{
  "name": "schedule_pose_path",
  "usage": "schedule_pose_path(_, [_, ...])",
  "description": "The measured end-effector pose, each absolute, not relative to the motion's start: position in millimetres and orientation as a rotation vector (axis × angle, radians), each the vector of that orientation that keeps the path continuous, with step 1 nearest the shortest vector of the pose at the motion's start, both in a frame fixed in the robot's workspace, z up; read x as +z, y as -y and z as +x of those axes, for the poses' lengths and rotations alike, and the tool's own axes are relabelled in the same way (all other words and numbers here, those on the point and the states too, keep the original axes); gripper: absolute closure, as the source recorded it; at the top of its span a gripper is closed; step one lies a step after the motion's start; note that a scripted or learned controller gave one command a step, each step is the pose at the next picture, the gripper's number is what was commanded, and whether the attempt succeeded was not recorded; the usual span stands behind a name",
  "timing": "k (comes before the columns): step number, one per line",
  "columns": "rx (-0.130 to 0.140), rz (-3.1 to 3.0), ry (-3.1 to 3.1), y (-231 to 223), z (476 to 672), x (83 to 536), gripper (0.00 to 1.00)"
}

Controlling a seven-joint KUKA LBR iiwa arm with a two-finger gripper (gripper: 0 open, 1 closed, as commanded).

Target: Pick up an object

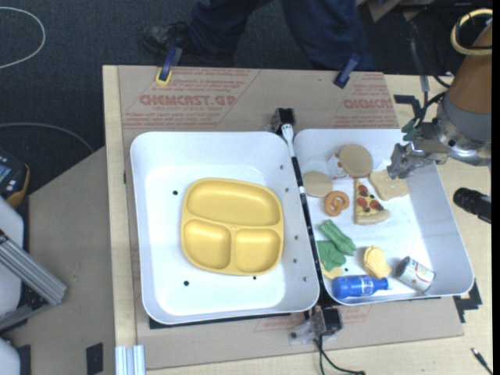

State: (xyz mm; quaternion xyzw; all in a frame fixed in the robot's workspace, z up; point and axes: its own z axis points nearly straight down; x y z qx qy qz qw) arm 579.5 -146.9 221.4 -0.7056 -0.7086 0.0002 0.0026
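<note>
My gripper [400, 163] hangs low over the far right part of the right bin [434, 225], just above a tan bread slice [388, 187]. Nothing shows between its fingers. A pizza slice [367, 202] lies next to the bread slice, on its left. Further left are a small pretzel ring [337, 203], a tan disc [317, 183] and a round brown bun [356, 159]. Nearer the front lie a green leafy piece [337, 244], a corn cob [376, 262], a blue bottle [358, 287] and a silver can [414, 273].
The left bin [148, 209] holds a yellow divided plate [231, 225]. A black divider [298, 186] runs between the two bins. Bare white floor shows along the right bin's right side. A person's legs stand beyond the bench's far edge.
</note>
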Motion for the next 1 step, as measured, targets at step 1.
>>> schedule_pose_path(1, [0.0, -2.213, 2.224, 102.1, 561.0, 226.4, 1.0])
